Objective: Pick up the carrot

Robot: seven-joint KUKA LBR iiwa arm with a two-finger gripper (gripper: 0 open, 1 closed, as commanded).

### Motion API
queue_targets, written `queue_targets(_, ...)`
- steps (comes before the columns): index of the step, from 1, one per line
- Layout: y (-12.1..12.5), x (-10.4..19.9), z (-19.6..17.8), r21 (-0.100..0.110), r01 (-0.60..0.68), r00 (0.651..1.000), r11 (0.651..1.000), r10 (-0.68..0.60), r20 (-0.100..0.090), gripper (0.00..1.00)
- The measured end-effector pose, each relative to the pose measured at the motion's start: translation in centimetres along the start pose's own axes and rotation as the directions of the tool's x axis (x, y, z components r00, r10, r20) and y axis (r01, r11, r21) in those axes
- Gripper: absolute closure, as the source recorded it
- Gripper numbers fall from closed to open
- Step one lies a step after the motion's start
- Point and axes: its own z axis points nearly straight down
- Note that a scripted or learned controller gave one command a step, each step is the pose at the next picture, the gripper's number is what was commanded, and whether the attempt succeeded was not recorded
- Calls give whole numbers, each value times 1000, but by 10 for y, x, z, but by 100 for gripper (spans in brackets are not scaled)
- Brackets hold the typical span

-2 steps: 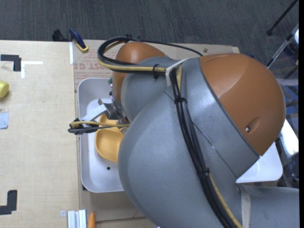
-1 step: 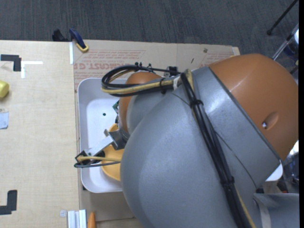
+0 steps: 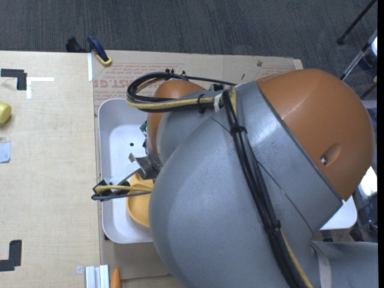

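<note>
Camera view: arm [image 3: 252, 191] fills four o'clock, hiding most of the white bin [image 3: 114, 161]. A yellow-orange dish [image 3: 139, 212] peeks out at seven o'clock. Gripper [image 3: 141, 161] is mostly hidden; I cannot tell its jaws' state. Carrot cannot be made out.

The scene is evenly and brightly lit from above, with little glare. Soft highlights are seen on the arm [image 3: 252, 185] (its nearest grey shell slightly soft in focus). A faint shadow is cast inside the white bin [image 3: 114, 137].
</note>
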Motion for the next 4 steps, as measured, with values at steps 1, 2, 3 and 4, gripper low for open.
queue_targets(1, -13, -19, -3, -10, 70, 997, 998, -70, -24, 100)
queue_targets(2, -11, -22, -2, -12, 374, 927, 927, -374, -14, 100)
queue_targets(3, -19, -32, -64, 8, 61, 998, 998, -61, 22, 100)
queue_targets(4, -21, -29, 1, 12, -98, 995, 995, 98, 8, 100)
